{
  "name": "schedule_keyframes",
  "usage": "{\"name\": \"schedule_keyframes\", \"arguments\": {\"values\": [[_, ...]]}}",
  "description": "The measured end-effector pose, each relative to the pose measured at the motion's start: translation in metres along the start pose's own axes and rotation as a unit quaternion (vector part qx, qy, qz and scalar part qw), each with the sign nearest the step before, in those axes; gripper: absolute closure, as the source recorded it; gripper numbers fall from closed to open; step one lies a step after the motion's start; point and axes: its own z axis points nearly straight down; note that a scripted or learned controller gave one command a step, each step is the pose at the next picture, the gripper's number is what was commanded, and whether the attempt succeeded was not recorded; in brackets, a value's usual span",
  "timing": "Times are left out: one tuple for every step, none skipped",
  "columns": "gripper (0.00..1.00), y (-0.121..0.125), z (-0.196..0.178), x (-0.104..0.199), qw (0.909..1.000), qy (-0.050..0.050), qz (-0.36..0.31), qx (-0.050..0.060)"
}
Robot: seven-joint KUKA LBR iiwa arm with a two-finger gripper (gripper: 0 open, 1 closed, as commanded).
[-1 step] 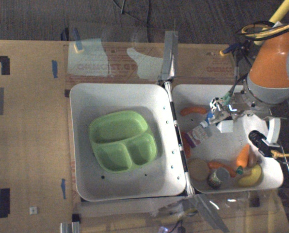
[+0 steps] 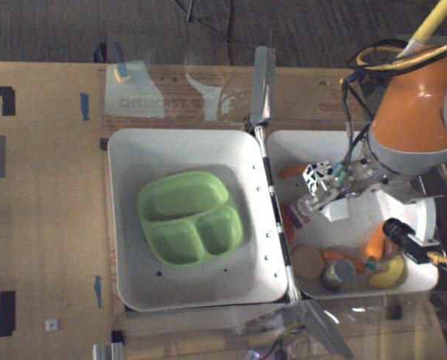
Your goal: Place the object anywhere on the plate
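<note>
A green plate (image 2: pixel 191 217) with three compartments lies in the left white bin (image 2: pixel 126 163), and nothing rests on it. My gripper (image 2: pixel 311 199) hangs low over the left part of the right bin (image 2: pixel 283 145), close to the divider between the bins. Just beneath and to its left lies a thin red-orange object (image 2: pixel 287 222). Another orange piece (image 2: pixel 291 172) sits a little farther back. The arm's grey body and orange band (image 2: pixel 411 118) cover the bin's right side. Nothing visibly sits in the gripper.
Along the right bin's front edge lie a tan round disc (image 2: pixel 307 261), a small can (image 2: pixel 333 277), a carrot-like orange piece (image 2: pixel 374 244) and a yellow banana (image 2: pixel 388 273). A metal rail (image 2: pixel 262 96) runs between the bins at the back.
</note>
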Motion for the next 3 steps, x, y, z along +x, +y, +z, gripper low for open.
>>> {"name": "schedule_keyframes", "arguments": {"values": [[1.0,0.042,0.007,0.044,0.9967,-0.001,0.082,-0.001],[1.0,0.093,0.031,0.007,0.9976,-0.002,0.069,-0.001],[1.0,0.105,0.047,0.092,0.9992,0.0,0.04,0.0]]}}
